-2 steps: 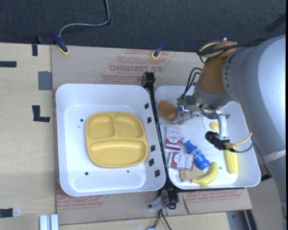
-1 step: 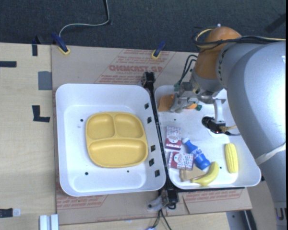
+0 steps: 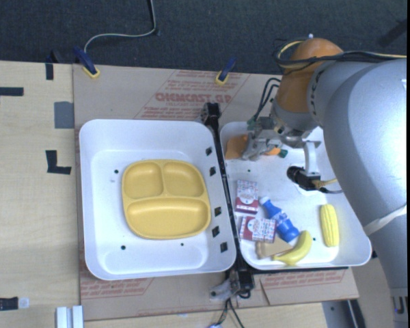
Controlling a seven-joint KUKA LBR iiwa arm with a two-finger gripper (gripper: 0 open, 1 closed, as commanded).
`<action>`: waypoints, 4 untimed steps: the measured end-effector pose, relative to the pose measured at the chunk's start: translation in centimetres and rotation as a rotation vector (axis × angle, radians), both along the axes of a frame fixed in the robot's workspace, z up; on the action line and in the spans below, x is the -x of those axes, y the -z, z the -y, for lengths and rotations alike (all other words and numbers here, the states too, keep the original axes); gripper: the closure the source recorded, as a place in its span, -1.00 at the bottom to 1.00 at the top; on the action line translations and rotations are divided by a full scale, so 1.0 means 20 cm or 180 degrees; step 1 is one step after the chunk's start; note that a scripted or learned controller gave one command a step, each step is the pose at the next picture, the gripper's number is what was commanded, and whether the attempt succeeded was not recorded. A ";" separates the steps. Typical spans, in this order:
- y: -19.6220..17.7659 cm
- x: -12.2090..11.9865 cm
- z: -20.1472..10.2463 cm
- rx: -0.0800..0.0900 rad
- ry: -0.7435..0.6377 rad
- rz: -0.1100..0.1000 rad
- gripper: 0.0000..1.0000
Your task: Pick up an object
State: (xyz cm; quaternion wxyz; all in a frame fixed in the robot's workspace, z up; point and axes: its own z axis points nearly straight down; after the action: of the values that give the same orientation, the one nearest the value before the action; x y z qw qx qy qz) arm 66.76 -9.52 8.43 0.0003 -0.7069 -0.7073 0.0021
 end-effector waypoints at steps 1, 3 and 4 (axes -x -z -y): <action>0.00 0.00 0.00 -0.0004 -0.0003 -0.0001 -1.00; 0.00 0.00 0.00 -0.0005 -0.0003 0.0001 -1.00; 0.00 0.00 0.00 -0.0003 -0.0002 0.0002 -1.00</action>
State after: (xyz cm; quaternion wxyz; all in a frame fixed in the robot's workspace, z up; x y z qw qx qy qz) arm 66.78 -9.49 8.43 0.0004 -0.7066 -0.7076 0.0016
